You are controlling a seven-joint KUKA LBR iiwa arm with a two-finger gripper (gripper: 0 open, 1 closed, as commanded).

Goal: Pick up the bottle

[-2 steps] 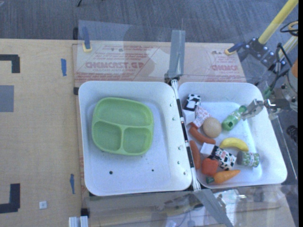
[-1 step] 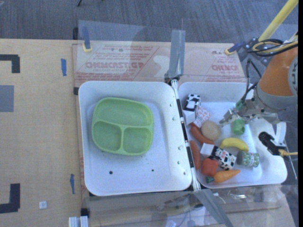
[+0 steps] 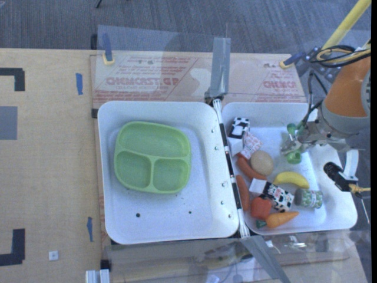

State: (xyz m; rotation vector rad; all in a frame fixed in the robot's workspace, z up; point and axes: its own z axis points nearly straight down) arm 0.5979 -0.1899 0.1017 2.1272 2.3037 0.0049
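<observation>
A wide stretch of bare wooden counter [image 3: 47, 158] is seen at the left, marked with black and blue tape. Next, the left bin [image 3: 168, 217] is occupied by a green divided plate [image 3: 153, 157], with open white floor left around it, most along the near edge. The right bin [image 3: 336, 211] is crowded along its left wall and near side: a carrot [image 3: 250, 168], a potato [image 3: 262, 162], a banana [image 3: 292, 179], cow-patterned cartons and a tomato-red piece (all close-packed). The bottle [image 3: 308, 198] seems to be the small greenish one lying on its side beside the banana. The pincer [image 3: 293, 146] is lowered at the bin's far right; whether it is clenched cannot be told.
</observation>
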